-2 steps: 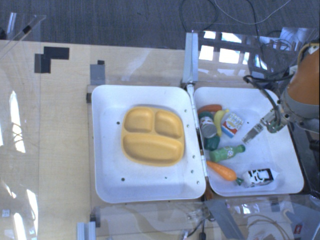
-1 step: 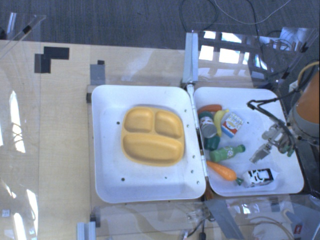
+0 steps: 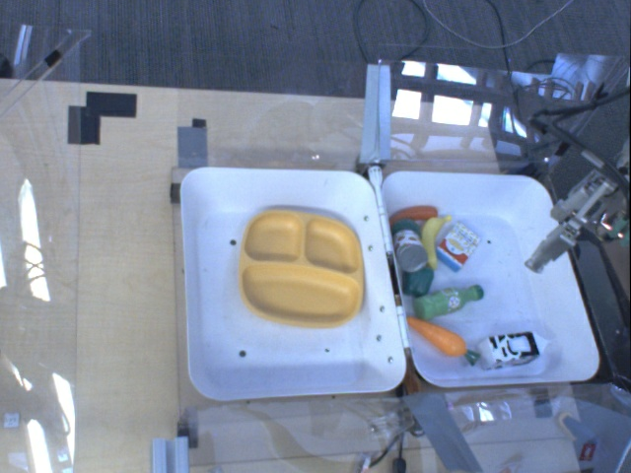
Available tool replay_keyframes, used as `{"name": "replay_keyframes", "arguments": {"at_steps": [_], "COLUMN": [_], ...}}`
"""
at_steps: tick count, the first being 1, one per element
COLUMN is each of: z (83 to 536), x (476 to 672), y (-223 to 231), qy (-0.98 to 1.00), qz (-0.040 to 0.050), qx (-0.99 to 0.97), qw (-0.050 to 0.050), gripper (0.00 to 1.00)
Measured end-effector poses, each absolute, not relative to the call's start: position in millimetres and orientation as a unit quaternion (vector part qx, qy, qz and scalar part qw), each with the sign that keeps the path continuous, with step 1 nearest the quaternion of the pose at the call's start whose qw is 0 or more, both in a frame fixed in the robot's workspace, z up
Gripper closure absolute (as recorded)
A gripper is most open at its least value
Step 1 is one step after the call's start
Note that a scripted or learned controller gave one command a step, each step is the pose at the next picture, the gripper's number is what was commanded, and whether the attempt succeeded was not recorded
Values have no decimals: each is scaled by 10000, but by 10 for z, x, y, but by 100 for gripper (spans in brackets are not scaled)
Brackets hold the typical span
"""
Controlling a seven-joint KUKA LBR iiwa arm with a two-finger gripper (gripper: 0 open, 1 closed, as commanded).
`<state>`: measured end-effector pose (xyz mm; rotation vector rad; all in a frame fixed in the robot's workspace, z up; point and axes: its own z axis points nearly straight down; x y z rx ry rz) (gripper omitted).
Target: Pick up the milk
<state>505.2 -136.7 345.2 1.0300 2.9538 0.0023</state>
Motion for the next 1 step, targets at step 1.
{"name": "replay_keyframes", "arguments": {"at_steps": [1], "z": [3417], "x": [5176], "y": [-1615], "qy": [9571], "qz": [3], "qx": [2898], "qw": [65], "gripper": [0]}}
